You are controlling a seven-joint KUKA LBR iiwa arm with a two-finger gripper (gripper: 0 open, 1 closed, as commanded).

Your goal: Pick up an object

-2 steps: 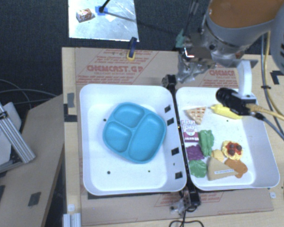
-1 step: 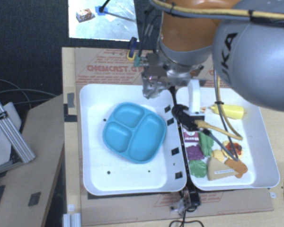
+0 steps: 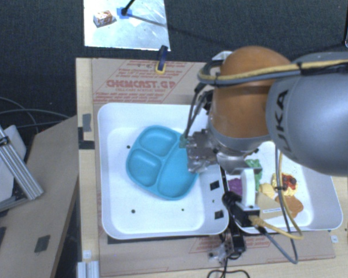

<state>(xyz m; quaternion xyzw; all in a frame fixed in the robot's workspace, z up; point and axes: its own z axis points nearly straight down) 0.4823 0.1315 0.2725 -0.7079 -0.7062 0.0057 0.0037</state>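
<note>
Landmark: left bin [image 3: 113, 172]. Blue divided plate [image 3: 159, 161] lies flat inside it, toward its right half, w/ plate's right rim under the arm's wrist. Arm [image 3: 313, 120], grey w/ orange band, hangs over the wall btwn left bin and right bin [image 3: 330, 210]. Claw [image 3: 198, 155] sits at plate's right edge; whether wide or narrow, cannot tell, wrist blocks it. Right of left bin, in the other bin: small mixed items [image 3: 281, 193], green, purple, yellow, orange, too cluttered to ID. Both bins rest on a cardboard sheet [image 3: 145, 80] on the surface.
</note>
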